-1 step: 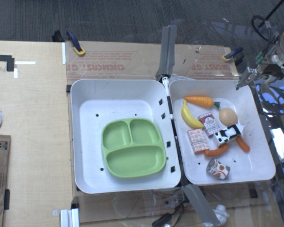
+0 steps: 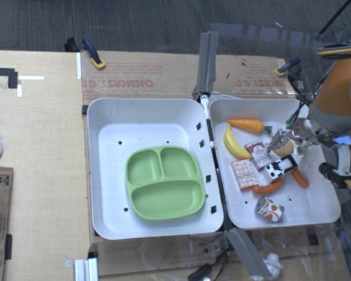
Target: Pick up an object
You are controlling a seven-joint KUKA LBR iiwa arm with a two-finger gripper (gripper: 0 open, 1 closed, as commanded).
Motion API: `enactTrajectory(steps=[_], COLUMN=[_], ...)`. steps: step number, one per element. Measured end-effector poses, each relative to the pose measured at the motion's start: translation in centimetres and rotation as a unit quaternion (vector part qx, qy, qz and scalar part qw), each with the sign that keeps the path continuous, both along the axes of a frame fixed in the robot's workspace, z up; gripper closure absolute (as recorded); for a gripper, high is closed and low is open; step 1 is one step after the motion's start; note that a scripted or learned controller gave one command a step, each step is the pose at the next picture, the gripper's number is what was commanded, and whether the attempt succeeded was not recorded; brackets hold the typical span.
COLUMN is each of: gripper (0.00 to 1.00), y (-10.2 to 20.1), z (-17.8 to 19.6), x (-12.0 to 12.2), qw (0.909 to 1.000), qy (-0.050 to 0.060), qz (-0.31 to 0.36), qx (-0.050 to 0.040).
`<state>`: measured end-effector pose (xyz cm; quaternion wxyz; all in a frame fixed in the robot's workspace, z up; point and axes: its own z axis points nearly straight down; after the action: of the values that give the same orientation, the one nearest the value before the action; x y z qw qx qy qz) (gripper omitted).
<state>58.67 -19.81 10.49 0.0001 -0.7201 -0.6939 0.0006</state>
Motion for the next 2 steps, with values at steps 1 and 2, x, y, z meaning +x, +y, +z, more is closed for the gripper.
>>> enactTrajectory(steps=[1, 2], gripper=[0.00, 1.00], y=[6.15, 6.20], z=[-0.76, 0.21], x=[-2.10, -2.05], qw=[0.9877, 0.9879], qy=[-0.006, -0.006], qz=[0.156, 0.155], qx=[-0.0014, 0.0003])
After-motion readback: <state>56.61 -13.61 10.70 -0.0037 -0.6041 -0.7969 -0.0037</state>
